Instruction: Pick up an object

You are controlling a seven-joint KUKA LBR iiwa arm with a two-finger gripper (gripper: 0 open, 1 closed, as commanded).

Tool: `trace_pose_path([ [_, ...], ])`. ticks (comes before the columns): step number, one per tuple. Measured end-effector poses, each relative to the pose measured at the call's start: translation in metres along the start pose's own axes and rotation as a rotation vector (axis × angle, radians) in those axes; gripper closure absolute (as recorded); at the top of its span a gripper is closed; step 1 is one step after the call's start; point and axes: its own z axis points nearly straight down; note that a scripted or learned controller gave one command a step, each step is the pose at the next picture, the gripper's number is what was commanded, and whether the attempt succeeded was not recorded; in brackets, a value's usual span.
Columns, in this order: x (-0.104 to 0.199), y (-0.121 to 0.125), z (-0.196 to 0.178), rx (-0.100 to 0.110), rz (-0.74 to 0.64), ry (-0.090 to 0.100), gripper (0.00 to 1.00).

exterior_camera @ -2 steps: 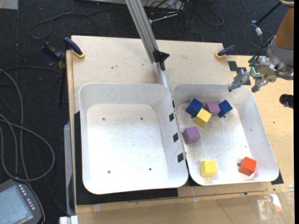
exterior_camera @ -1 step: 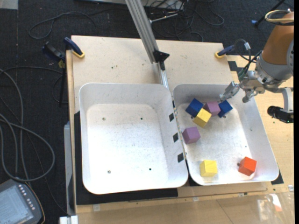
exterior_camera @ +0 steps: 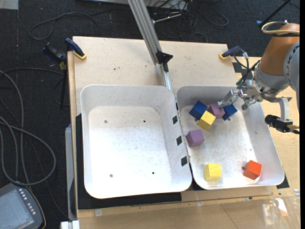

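Note:
Several cubes lie in the right bin (exterior_camera: 267,142). Near its back, a blue cube (exterior_camera: 198,109), a yellow cube (exterior_camera: 206,120), a purple cube (exterior_camera: 217,110) and a smaller blue cube (exterior_camera: 229,111) sit close together. A second purple cube (exterior_camera: 194,138) lies further forward on the left. Another yellow cube (exterior_camera: 213,171) and an orange cube (exterior_camera: 252,169) rest near the front wall. My gripper (exterior_camera: 237,100) hangs over the bin's back right part, just above the smaller blue cube. I cannot tell whether it touches that cube.
The left bin (exterior_camera: 95,128) stands beside the right one on the tan bench. A metal pole (exterior_camera: 147,27) slants down to the gap between the bins. Clamps (exterior_camera: 76,49) grip the bench's far corners. Cables lie on the dark floor.

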Motion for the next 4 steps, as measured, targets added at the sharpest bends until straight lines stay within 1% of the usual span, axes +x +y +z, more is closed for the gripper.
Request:
trace_pose_path([
  [1, -0.001, 0.005, 0.006, -0.017, -0.003, -0.007, 0.00],
  [2, -0.002, 0.007, -0.005, -0.023, -0.004, -0.009, 1.00],
  [3, -0.003, 0.014, -0.051, -0.005, -0.003, -0.003, 1.00],
  [4, -0.003, 0.016, -0.094, -0.005, -0.002, -0.003, 1.00],
])
